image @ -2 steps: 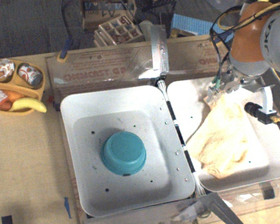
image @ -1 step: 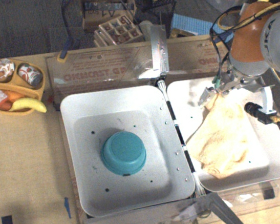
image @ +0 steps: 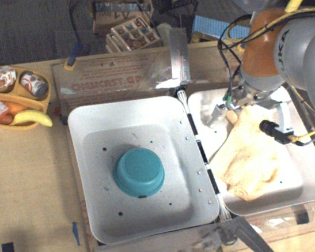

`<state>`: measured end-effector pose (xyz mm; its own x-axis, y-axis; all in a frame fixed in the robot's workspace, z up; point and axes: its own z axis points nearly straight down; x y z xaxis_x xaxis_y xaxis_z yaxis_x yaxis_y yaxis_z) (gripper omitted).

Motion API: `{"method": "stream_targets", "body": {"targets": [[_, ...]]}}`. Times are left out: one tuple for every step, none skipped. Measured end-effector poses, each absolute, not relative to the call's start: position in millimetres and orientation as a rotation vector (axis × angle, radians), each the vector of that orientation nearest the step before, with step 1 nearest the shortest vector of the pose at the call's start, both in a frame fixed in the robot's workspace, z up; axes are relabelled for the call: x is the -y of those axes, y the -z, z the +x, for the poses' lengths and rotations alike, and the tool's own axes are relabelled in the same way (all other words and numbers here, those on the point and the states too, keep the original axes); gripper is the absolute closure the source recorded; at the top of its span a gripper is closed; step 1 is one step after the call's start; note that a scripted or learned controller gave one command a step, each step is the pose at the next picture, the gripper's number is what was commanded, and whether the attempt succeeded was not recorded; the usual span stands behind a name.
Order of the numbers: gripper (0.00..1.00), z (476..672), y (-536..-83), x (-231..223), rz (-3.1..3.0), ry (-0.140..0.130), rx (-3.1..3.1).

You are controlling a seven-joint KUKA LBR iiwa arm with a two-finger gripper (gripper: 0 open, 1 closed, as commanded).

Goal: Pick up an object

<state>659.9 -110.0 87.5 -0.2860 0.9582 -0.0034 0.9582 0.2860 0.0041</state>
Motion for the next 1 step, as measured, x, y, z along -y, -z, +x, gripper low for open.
{"method": "stream_targets", "body": {"targets": [[1.0,662.0,-100.3,110.7,1.869,-0.006,-2.51]]}}
